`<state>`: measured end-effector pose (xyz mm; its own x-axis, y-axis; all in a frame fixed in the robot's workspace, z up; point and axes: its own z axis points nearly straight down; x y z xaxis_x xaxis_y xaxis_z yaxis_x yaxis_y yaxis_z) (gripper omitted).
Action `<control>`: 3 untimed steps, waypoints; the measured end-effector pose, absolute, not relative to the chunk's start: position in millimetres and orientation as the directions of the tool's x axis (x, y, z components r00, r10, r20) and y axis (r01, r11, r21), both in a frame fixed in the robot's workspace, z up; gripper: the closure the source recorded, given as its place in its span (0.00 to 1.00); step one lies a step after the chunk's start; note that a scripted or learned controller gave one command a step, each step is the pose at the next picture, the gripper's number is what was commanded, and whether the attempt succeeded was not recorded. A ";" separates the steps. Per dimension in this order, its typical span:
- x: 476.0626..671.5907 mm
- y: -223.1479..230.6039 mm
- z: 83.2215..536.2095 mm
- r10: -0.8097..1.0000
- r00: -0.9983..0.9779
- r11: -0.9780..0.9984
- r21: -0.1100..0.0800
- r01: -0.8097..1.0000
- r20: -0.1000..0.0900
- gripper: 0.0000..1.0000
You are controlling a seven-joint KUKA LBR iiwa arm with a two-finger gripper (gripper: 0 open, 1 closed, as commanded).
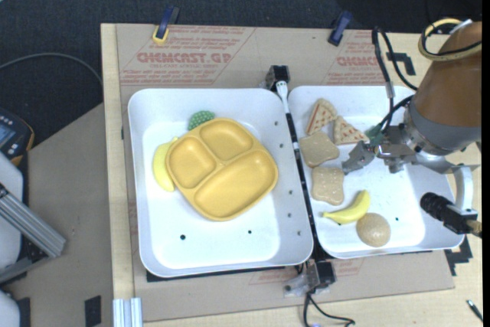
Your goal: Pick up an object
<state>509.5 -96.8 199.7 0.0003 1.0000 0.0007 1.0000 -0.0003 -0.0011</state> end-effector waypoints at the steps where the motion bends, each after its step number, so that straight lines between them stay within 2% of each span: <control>1: 493.1 -78.9 408.9 1.000 -0.004 0.004 0.022 1.000 -0.002 0.00; 2: 493.0 -79.1 410.0 1.000 -0.002 0.002 0.007 1.000 -0.002 1.00; 3: 504.6 3.2 327.5 1.000 -0.009 0.009 -0.010 1.000 0.003 1.00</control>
<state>504.6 3.2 327.5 -0.0086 1.0000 0.0027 0.9999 0.0086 -0.0099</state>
